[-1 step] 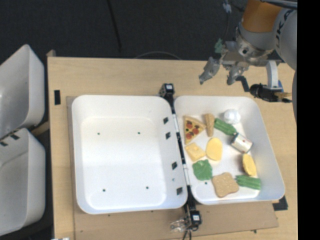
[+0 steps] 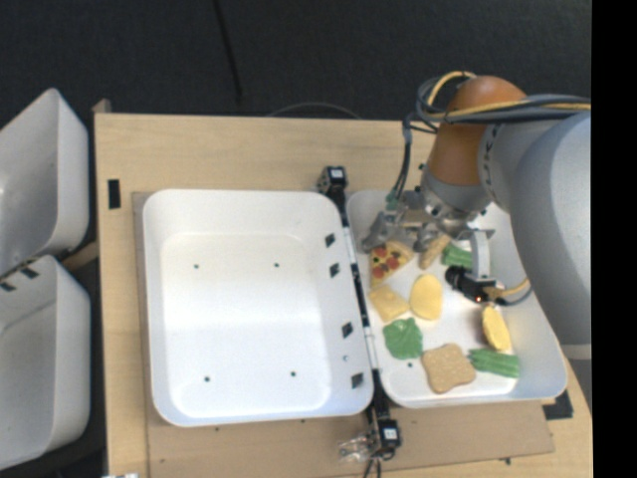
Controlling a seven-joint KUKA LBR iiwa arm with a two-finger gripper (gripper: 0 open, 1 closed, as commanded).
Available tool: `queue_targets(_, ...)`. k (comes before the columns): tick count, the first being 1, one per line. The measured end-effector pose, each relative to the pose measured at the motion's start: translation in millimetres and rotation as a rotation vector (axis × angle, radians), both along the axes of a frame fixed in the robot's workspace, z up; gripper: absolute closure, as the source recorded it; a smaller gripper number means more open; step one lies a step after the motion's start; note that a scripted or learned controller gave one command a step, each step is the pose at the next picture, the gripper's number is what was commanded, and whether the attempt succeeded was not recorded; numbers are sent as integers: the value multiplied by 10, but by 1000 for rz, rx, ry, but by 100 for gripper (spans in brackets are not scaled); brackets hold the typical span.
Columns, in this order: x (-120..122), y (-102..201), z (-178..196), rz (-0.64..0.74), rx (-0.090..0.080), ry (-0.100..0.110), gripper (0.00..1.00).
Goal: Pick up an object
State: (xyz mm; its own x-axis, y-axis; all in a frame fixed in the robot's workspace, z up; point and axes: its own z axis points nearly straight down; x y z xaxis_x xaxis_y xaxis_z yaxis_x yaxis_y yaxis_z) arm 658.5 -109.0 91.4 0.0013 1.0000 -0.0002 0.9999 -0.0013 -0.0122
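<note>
Robot lab or test cell, not a home. Plain wooden bench (image 2: 249,147) on a dark floor (image 2: 199,38), bearing two shallow white bins: left bin (image 2: 159,267) and right bin (image 2: 532,352), joined by black clips (image 2: 350,267) along the seam. Large grey robot arm (image 2: 547,167) with orange band (image 2: 468,132) and loose cables (image 2: 438,93) over the right bin. Toy food pieces (image 2: 428,297) lie scattered in that bin, like test props. White boxy units (image 2: 35,177) sit at the left edge. A thin cable (image 2: 224,38) runs across the floor.
</note>
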Motion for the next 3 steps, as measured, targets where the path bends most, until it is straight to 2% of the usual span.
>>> queue_targets(1, -333, 69, 97, -1, -1, -10, 0)
queue_targets(2, -586, 80, 93, 0, -1, -10, 0)
queue_targets(3, -1674, 119, 183, -2, 1, -4, 0)
